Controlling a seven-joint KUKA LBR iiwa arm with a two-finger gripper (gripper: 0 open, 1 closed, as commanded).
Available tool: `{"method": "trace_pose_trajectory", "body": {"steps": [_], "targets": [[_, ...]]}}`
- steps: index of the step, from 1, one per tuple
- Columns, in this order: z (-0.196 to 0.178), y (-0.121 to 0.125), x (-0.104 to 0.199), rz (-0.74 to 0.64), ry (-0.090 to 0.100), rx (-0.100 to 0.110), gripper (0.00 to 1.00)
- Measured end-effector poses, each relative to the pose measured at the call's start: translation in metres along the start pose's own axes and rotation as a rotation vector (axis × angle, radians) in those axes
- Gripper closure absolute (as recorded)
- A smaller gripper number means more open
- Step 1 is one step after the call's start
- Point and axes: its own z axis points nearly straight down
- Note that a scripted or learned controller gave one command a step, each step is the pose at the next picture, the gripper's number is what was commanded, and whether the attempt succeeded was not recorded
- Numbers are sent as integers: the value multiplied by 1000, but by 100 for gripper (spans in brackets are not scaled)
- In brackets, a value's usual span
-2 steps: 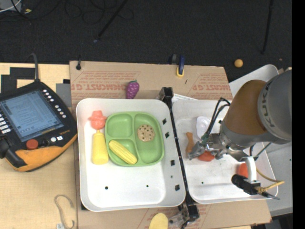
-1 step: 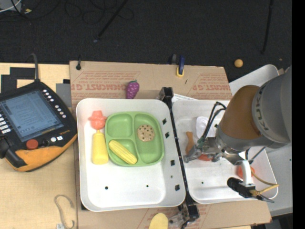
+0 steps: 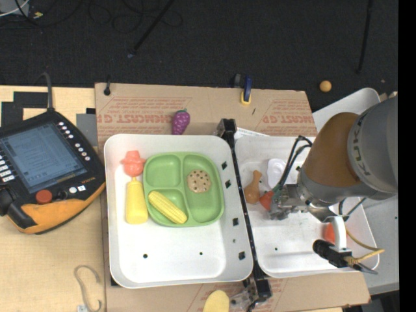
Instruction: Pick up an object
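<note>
The gripper is low in the right bin, near its left wall; its state cannot be told. A red object and a tan drumstick-shaped toy lie just beside it.

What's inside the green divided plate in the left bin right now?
The green divided plate holds a round brown cookie in its right compartment and a yellow corn cob in its lower left one. Whatever lies beneath those two is covered.

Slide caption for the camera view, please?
Gripper low in right bin beside red toy; green tray in left bin.
</note>
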Motion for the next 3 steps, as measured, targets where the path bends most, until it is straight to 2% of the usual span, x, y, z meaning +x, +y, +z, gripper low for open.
{"method": "trace_pose_trajectory", "body": {"steps": [2,3], "targets": [[-114,-5,7,-7,-2,-6,100],[-131,-4,6,-6,-1,-4,100]]}}
